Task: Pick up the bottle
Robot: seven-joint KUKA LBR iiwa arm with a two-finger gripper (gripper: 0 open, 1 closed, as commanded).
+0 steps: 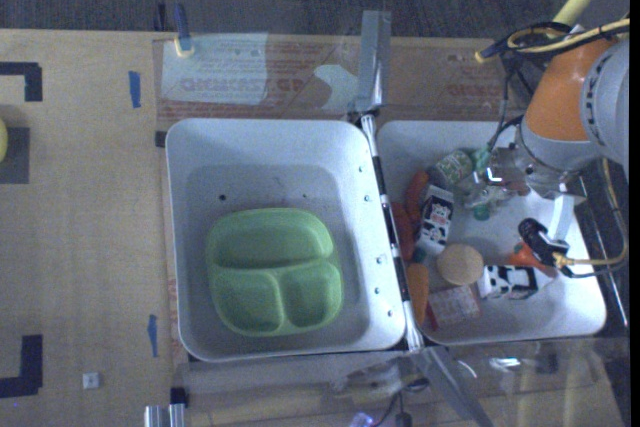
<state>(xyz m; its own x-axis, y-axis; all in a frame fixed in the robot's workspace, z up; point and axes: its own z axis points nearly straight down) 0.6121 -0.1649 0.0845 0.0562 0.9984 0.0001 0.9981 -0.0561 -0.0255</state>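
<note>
Bottle (455, 165) in right bin (590, 315): looks light, slick, likely crushable; you should grip mid-body, gently. Gripper (492, 187) beside it; can't tell its state.

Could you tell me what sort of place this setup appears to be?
Probably a robotics lab bench set up for bin-picking trials. A grey and orange robot arm reaches over a white bin of jumbled toy food and small cartons, a second white bin holds a green divided tray, and blue tape marks dot the wooden benchtop.
</note>
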